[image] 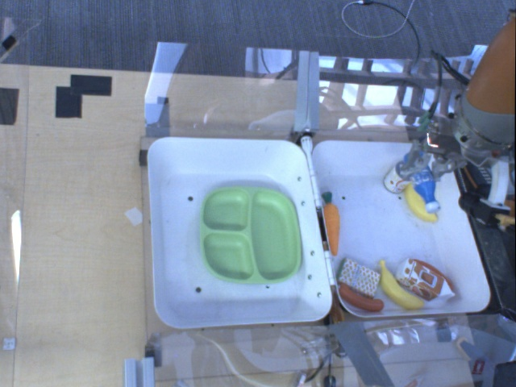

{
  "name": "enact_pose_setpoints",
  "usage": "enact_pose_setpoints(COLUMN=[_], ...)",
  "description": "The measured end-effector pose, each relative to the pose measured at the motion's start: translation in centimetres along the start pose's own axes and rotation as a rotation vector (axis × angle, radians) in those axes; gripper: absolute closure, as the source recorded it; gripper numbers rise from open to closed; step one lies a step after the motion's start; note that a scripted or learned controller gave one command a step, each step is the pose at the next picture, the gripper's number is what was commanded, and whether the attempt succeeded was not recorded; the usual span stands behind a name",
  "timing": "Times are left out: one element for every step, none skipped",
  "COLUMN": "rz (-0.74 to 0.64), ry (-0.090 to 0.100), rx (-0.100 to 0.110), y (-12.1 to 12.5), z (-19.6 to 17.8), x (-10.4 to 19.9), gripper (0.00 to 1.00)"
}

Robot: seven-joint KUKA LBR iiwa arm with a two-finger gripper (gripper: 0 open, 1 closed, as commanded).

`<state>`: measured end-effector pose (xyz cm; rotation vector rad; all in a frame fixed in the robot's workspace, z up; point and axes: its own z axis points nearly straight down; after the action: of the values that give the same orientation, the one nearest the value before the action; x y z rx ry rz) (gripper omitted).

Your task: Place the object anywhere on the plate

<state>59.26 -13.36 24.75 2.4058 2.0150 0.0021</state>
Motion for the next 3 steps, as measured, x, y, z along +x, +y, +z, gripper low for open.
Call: enact_pose_setpoints(rz=[-0.053, -0.102, -0.069], ry=[0.002, 0.001, 0.001], rx=[0.002, -0.002, -0.002], y=[-7.9, -5.5, -6.2], z=[6.3, 1.3, -0.5], x=[4.9, 2.5, 4.0], gripper=[1.00, 1.00, 1.00])
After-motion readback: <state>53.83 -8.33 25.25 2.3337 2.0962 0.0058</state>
